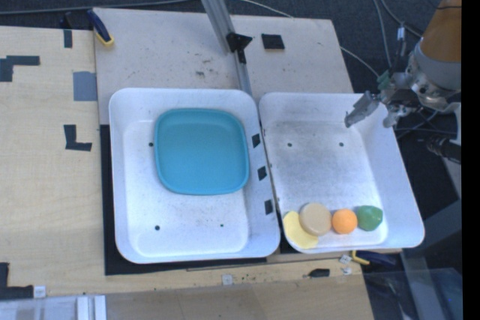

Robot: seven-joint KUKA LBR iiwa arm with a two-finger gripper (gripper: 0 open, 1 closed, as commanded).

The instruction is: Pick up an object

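On the left of the worktop [45, 161], the left bin [127, 236] carries a blue plate [201, 151], lying flat near its middle and well apart from everything that could be gripped by a narrow pinch. Moving right, the right bin [315, 154] has a bare, speckled floor across most of its area, and all of its small things sit in a row along its near edge: a yellow piece [292, 234] at the near-left corner, a tan round disc [316, 219] resting partly on top of it, an orange ball [344, 222] just beside the disc, and a green piece [369, 217] just beside the ball. Farther right and toward the far edge of that bin, the tool [371, 110] hangs over the bin's far-right corner, its two fingers looking slightly spread with nothing between them, below the grey wrist and orange band of the arm [439, 49]. The relation that matters is this: the row of small things lies toward the near edge from the tool, almost straight down the bin's right side, with the green piece the closest and the ball next. The row runs left to right, so I judge that the tool must travel along the bin's length toward the viewer and then descend, and that neighbours touching each other could crowd the fingers.
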